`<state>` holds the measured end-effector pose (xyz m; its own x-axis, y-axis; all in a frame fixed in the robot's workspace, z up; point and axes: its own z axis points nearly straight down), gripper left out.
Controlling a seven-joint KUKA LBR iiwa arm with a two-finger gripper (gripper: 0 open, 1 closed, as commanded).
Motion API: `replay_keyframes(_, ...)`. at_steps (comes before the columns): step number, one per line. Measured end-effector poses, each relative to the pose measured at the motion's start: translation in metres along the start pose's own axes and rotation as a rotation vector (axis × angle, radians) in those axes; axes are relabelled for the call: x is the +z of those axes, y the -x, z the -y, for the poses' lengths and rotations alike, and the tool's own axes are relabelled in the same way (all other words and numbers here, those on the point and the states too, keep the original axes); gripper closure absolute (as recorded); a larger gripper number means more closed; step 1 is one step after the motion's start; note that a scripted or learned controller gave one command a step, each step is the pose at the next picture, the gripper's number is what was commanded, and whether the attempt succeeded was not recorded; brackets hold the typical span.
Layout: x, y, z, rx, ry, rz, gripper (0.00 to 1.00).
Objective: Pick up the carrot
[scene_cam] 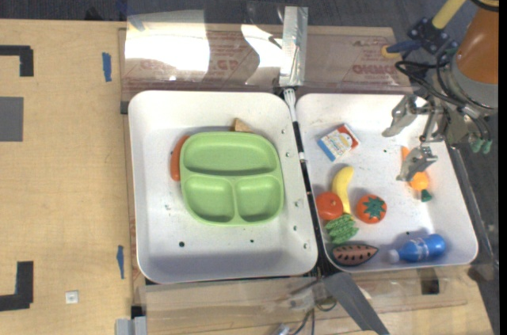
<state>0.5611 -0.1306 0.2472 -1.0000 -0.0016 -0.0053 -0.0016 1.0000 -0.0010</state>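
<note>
A small toy carrot (417, 180) lies near the right wall of the right bin (467, 234), its orange body showing with a green tip at its near end. The gripper (413, 142) hangs just above it, fingers spread, one reaching down at the carrot's far end, with nothing clamped between them. The carrot looks like light, hard, smooth plastic, likely to skid; a grasp across its thick orange middle seems safest. The arm (479, 48) comes in from the right, wrist bent down over the bin
</note>
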Motion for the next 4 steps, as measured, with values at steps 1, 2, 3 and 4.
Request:
replay_keyframes(1, 0.005, 0.02, 0.042, 0.132, -0.001, 0.003, 0.0)
replay_keyframes(2, 0.121, 0.029, 0.092, 0.329, 0.001, -0.009, 0.0)
replay_keyframes(3, 0.159, 0.026, 0.092, 0.412, 0.0, 0.002, 0.0)
replay_keyframes(4, 0.145, 0.03, 0.092, 0.409, -0.002, 0.015, 1.0)
